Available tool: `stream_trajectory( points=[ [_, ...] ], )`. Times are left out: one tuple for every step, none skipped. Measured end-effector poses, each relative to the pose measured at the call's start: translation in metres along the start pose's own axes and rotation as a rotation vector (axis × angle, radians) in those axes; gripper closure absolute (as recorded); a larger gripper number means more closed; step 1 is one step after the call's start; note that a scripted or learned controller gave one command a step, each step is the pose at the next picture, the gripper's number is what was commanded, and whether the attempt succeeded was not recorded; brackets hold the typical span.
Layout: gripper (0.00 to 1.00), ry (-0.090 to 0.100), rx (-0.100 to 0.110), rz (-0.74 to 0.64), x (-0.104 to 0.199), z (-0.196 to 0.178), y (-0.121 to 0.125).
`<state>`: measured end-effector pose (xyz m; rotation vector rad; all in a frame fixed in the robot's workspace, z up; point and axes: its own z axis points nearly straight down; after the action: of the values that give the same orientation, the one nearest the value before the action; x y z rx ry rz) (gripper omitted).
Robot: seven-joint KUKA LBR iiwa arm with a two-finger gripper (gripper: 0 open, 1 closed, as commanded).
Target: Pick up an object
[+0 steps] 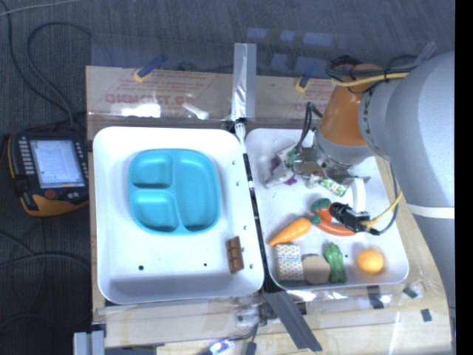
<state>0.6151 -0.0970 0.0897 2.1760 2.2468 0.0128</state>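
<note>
A wooden bench [170,87] on dark grey carpet [44,272] carried two shallow white bins side by side, seen from above at a slant. The right bin [395,272] held the loose objects: an orange carrot [290,231] lay at its middle, pointing left, and just right of it lay a red-and-green piece [329,222] beside a black part trailing a yellow cable. Along the bin's near edge sat a pale patterned block [287,261], a tan lump [315,270], a green vegetable [334,262] and, at the right, a small orange ball [370,261]. A purple-and-green item [284,165] rested near the bin's upper left. The grey arm's gripper [323,172] hung over the upper part of that bin, just above the carrot; whether its jaws were apart or together could not be told. The left bin [111,198] contained a blue divided plate [175,191], with a small brown bar [235,254] at its lower right wall. A handheld control pendant [48,172] lay on the carpet at the far left.
</note>
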Motion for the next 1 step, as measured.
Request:
stream_trajectory(
  points=[
    [0.00, 0.003, 0.022, 0.013, -0.0439, -0.0409, -0.0577]
  ],
)
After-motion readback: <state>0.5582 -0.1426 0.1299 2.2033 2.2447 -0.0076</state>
